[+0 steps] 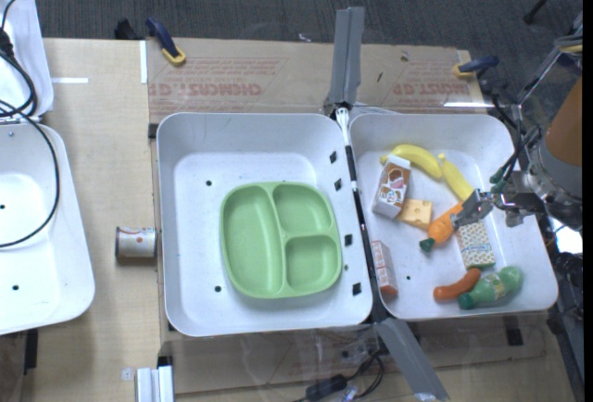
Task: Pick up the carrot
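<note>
The carrot (444, 225) is orange with a dark green stalk end and lies at a slant in the middle of the right bin (533, 233), stalk pointing down-left. My gripper (478, 204) reaches in from the right and sits low, right at the carrot's upper right tip. From this slant it is unclear whether it touches the carrot. The carrot looks to be resting on the bin floor.
Around the carrot lie a cheese wedge (417, 210), a milk carton (393, 187), two bananas (419, 158), a patterned packet (475, 246), an orange piece (457, 285), a green vegetable (492, 287) and a small red box (383, 267). The left bin holds a green divided plate (281, 238).
</note>
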Available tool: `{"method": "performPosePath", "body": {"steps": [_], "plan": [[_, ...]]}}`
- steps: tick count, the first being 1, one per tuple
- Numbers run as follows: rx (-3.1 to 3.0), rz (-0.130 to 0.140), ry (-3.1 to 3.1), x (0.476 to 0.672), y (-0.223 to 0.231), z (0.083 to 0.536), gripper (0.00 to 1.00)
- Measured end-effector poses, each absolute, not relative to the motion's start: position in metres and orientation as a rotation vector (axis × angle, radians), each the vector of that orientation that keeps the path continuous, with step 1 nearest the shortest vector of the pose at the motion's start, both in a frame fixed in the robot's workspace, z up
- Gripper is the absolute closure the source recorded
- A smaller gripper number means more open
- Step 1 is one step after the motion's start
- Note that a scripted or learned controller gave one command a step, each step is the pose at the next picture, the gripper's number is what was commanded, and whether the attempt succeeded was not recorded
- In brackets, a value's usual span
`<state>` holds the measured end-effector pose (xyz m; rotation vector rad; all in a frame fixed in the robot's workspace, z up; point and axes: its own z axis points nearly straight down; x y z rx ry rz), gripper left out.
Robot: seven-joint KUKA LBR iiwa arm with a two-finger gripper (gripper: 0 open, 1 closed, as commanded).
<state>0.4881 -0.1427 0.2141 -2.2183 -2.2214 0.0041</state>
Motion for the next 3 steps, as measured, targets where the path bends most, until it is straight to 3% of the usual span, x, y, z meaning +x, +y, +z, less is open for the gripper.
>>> {"method": "performPosePath", "body": {"steps": [1,2,3], "plan": [[-2.137,0.002,-2.301,0.517,-0.114,0.091,0.00],[-2.143,0.003,-2.294,0.516,-0.116,0.100,1.00],[-2.342,0.005,-2.093,0.512,-0.050,0.191,1.00]]}}
